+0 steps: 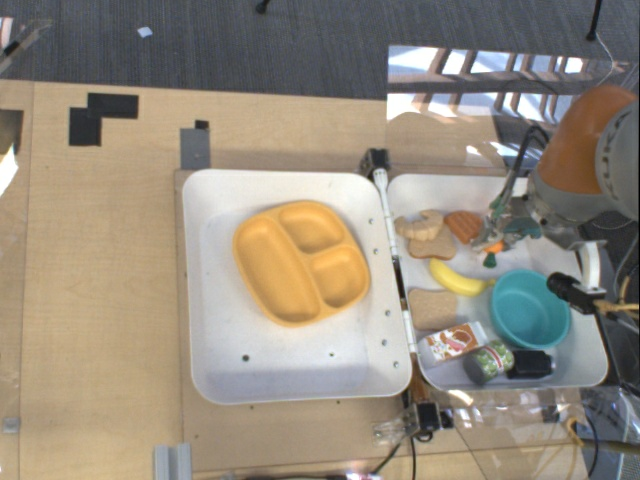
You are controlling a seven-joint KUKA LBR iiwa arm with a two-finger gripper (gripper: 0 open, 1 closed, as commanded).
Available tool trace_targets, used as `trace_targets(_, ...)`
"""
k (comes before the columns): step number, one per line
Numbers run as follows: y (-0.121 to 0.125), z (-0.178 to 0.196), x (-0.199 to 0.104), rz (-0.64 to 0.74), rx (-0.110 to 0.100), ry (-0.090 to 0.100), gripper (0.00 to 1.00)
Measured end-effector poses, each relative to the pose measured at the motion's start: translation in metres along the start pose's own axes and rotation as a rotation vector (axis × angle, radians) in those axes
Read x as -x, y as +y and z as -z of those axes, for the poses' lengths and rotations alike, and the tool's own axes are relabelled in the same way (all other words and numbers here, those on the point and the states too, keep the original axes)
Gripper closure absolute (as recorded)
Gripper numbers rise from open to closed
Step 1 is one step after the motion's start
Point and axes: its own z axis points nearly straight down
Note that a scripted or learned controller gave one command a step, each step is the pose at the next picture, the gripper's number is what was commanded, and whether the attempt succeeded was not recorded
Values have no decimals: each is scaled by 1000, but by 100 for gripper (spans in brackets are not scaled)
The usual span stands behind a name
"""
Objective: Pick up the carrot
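Gripper sits over small orange carrot at 12 o'clock of yellow banana; finger state cannot be told. Lift outstanding.

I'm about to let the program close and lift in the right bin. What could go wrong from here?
1. The carrot is small and mostly hidden under the tool, so the grasp may miss or pinch only its tip.
2. The reddish food piece and the banana lie close by; the tool could grab or nudge one instead.
3. The teal bowl sits just beside, so it might get bumped during the lift.
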Motion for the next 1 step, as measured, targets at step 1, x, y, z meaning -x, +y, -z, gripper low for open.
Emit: trace_targets(1,20,56,-34,16,-2,1,100)
